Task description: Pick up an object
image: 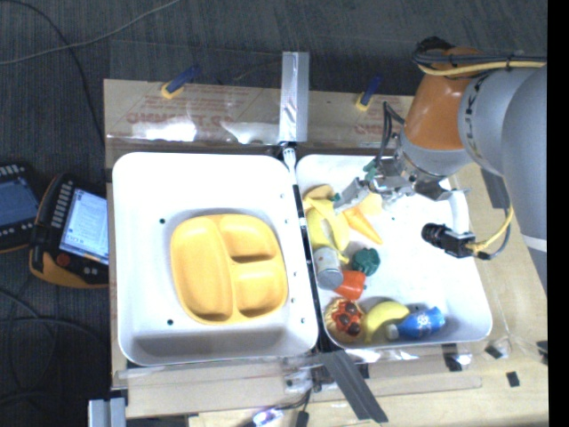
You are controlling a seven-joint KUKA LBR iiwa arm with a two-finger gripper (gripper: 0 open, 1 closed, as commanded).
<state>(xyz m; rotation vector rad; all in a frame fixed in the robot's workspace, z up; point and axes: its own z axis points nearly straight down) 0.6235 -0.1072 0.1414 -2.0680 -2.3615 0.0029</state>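
Note:
My gripper (372,191) hangs over the far part of the right bin (444,274), its two fingers open with nothing between them. Just below it lies an orange-yellow wedge (365,220). Along the bin's left wall lie a long yellow piece (320,227) and a small yellow piece (317,192). Nearer the front are a grey can (327,261), a teal object (364,260), an orange cup (351,285), a red and yellow toy (345,317), a banana (385,314) and a blue can (420,323).
The left bin (142,194) holds a yellow divided tray (229,265). The arm's grey and orange wrist (444,118) reaches in from the right, with a black cable fitting (444,237) over the right bin. A handheld pendant (71,229) lies left of the bench.

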